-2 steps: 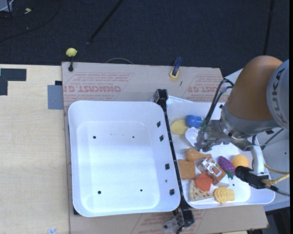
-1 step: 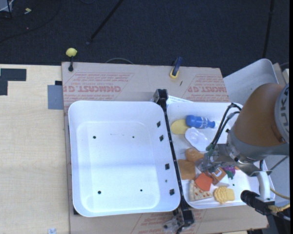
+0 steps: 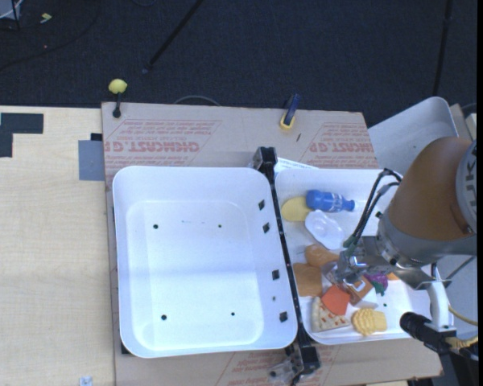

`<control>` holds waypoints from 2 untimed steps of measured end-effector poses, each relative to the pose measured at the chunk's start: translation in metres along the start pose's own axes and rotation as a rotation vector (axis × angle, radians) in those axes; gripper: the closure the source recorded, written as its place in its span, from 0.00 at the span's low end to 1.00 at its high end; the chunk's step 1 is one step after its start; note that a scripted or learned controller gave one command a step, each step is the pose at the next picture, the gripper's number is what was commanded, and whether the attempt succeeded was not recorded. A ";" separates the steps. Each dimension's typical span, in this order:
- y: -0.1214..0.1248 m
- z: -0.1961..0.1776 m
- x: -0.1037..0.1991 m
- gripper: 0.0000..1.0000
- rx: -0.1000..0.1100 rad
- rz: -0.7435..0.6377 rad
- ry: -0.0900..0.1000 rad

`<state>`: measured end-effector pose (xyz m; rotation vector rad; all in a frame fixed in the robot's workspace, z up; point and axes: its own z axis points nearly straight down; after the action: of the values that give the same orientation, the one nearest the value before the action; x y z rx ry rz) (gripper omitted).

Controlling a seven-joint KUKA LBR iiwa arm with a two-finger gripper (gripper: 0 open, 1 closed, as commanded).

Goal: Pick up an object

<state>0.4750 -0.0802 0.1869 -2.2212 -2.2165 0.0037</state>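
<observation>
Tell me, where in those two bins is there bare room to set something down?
The left bin has a bare floor between its walls. The right bin is crowded: blue bottle, yellow piece, orange block, and the gripper above them.

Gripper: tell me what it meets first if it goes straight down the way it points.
Likely the orange-red block, just below the gripper in the right bin, with brown pieces alongside. Depth is unclear from this slanted view, so a brown piece could come first.

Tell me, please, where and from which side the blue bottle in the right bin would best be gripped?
Probably across the middle of the blue bottle, from straight above. It lies on its side, with its long axis along the bin's far end. Its far side looks free, while the yellow piece and clear piece crowd its near side, so closing across the body seems safest.
</observation>
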 end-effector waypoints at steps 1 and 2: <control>-0.001 0.033 -0.043 1.00 0.002 0.002 -0.001; 0.000 0.032 -0.042 0.00 -0.001 0.002 0.000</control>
<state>0.4749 -0.1217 0.1552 -2.2237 -2.2150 0.0019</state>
